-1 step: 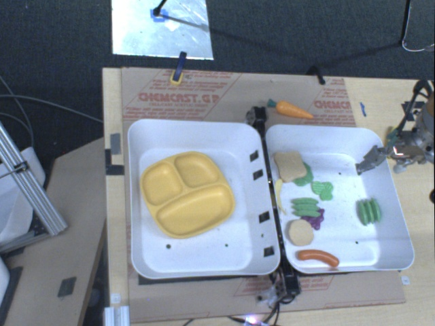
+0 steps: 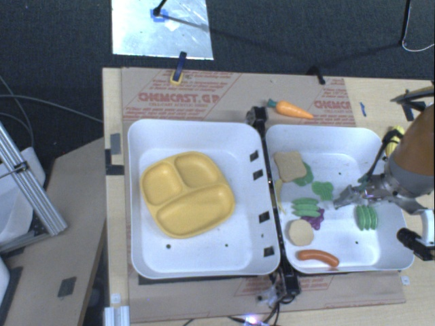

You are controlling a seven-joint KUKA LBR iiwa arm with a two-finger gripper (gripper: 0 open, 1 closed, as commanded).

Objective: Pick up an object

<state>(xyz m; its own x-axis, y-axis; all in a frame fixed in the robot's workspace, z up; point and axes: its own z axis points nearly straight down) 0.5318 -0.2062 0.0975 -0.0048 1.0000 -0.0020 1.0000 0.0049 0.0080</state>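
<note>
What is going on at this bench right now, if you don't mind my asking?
A robot arm reaches into the right bin, its hand low among toy foods: bread slice, sausage, green beans. Nothing is visibly held. The left bin holds a yellow divided plate; a carrot lies outside.

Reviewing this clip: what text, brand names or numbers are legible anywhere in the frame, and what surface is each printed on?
"CHEMCAST GP": red print on the brown protective sheet behind the left bin; the last letters are blurry.
"CHEMC...": the same red print near the carrot, cut off behind the right bin.
More red print at the sheet's front edge is too blurred to read.
</note>
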